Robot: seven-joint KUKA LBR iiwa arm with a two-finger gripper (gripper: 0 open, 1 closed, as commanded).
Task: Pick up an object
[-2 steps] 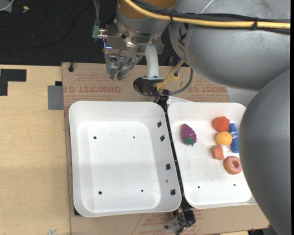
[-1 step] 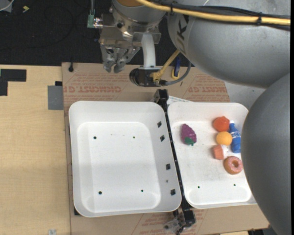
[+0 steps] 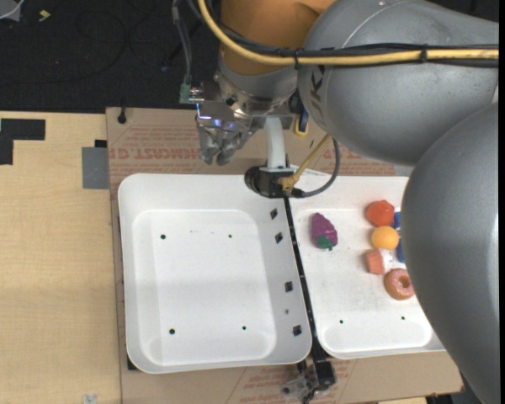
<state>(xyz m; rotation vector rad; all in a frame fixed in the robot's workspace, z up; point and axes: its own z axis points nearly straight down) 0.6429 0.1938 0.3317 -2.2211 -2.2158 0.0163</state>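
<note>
**Q:** White plastic bins — how are they laid out in the camera view?

**A:** Two are seen side by side on the brown cardboard sheet (image 3: 151, 146). The left bin (image 3: 143, 310) takes up the lower middle of the frame; the right bin (image 3: 353, 331) runs under the arm at the right.

**Q:** Objects noted?

**A:** All are recorded in the right bin. A purple eggplant-like piece (image 3: 323, 230) lies near the divider, apart from the rest. Toward the right, a red-orange piece (image 3: 380, 213), an orange ball (image 3: 385, 237), a small salmon block (image 3: 375, 263) and a pink ring (image 3: 398, 284) are clustered close together, partly hidden by the grey arm (image 3: 404, 74).

**Q:** Gripper position and state?

**A:** The gripper (image 3: 220, 151) is seen at upper centre, over the cardboard just beyond the left bin's far rim, well apart from the objects. Nothing is seen between its tips. How far it is parted cannot be told at this angle.
</note>
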